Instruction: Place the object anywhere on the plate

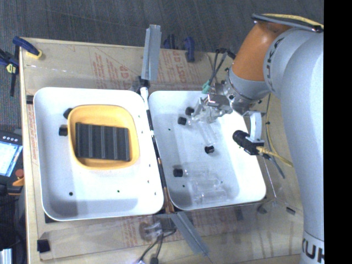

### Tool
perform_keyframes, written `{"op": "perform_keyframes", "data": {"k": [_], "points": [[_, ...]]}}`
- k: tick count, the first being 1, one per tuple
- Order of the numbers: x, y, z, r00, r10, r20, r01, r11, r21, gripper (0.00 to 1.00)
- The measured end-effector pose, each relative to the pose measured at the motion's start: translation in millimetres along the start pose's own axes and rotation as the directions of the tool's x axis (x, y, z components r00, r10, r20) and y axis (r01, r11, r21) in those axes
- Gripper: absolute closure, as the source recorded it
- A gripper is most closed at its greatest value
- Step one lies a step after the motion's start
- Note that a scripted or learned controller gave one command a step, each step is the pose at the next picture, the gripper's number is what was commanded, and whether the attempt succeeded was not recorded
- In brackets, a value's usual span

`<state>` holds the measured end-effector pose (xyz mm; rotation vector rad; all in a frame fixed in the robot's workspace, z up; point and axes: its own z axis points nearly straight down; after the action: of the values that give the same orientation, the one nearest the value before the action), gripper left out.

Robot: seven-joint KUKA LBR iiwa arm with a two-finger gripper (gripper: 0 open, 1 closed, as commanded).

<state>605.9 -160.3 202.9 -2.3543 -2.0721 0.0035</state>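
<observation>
The gripper hangs over the upper middle of the right bin, its transparent fingers pointing down toward the bin floor; whether it is open or closed cannot be told from this view, and nothing is seen between them. Several small dark objects lie on that bin's floor: one just below the gripper toward the camera, another nearer the lower left corner, and one just to its left. Which of these is the task's object is uncertain; the one below the gripper is judged nearest. The plate, yellow-rimmed with a dark ribbed insert, rests in the left bin, well apart to the gripper's left across the divide. The pieces look too small to assign a long axis. Legible writing: "KU" on the arm's lower casing.
</observation>
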Motion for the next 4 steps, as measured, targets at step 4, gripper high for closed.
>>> {"op": "perform_keyframes", "data": {"k": [4], "points": [[145.6,21.3,12.2,0.757,-0.653,0.003,0.653,0.757,0.001,1.0]]}}
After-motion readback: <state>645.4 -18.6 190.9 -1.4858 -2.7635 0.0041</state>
